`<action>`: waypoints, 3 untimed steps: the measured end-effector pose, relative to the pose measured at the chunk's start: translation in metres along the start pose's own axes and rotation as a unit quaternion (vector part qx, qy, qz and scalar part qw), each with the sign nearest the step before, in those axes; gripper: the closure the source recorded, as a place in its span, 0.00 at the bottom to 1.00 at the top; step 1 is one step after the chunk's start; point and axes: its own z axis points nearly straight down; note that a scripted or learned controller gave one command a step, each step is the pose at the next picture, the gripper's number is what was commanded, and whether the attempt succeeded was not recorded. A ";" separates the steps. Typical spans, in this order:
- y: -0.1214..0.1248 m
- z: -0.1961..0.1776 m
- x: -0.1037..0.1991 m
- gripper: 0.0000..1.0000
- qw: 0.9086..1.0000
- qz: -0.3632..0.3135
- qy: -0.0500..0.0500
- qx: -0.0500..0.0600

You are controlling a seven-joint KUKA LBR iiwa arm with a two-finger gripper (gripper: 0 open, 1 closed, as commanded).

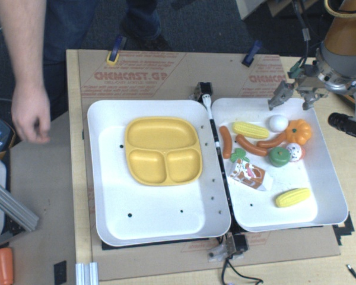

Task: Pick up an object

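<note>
My gripper (293, 98) hangs open above the far edge of the right bin (326, 189), with nothing between its fingers. Just below it lies a white egg (277, 123). Around the egg are a yellow corn cob (250, 129), an orange pumpkin (301, 130), a bent red sausage (260, 144), a straight sausage (226, 141), a green round piece (279, 155) and a small white speckled ball (293, 152). A printed packet (248, 174) and a second corn cob (292, 197) lie nearer the front.
The left bin (107, 200) holds a yellow divided tray (164, 149). A person's arm and hand (28, 114) hang at the far left of the bench. Clamps sit at the back edge of the board.
</note>
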 end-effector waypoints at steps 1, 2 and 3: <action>0.001 -0.011 0.000 1.00 1.000 0.000 -0.001 -0.002; 0.024 -0.013 0.029 1.00 1.000 -0.002 -0.001 -0.002; -0.072 0.046 0.098 1.00 1.000 -0.002 0.002 0.006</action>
